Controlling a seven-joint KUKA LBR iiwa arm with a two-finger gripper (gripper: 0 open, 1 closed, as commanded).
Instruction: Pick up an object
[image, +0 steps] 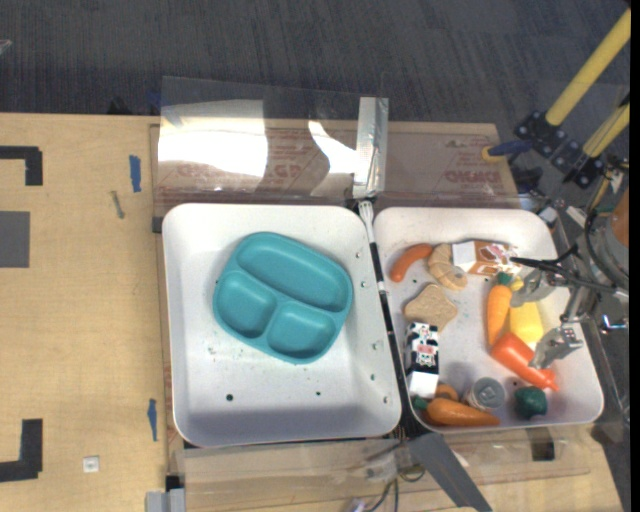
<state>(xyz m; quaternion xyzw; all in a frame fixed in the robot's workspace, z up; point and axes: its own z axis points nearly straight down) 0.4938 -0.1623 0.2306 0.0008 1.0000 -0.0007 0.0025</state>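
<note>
At the right edge of the right bin (585, 395), the end effector (553, 318) reaches in from the right, its thin dark and metallic parts spread above the bin's right side; how far it is open cannot be told, and nothing is seen held in it. Just beside it lie a yellow piece (526, 324) and an upright orange carrot-like piece (497, 310), with a red-orange piece (521, 361) slanting below them, close to the metal parts. Further toward the bin's near rim sit a dark green ball-like item (531, 402), a grey round cap (488, 392) and another orange carrot (459, 411) lying flat. Toward the bin's left wall are a small black-and-white block (424, 346), a tan bread-like slice (431, 304), a second tan lump (445, 266) and a curved orange sausage shape (408, 260), with a white and red item (478, 255) near the far rim. These toys crowd the bin, many of them touching or nearly so. The left bin (190, 390) holds a teal divided plate (283, 295), well apart from the arm. Both bins rest on the brown tabletop (70, 300).
</note>
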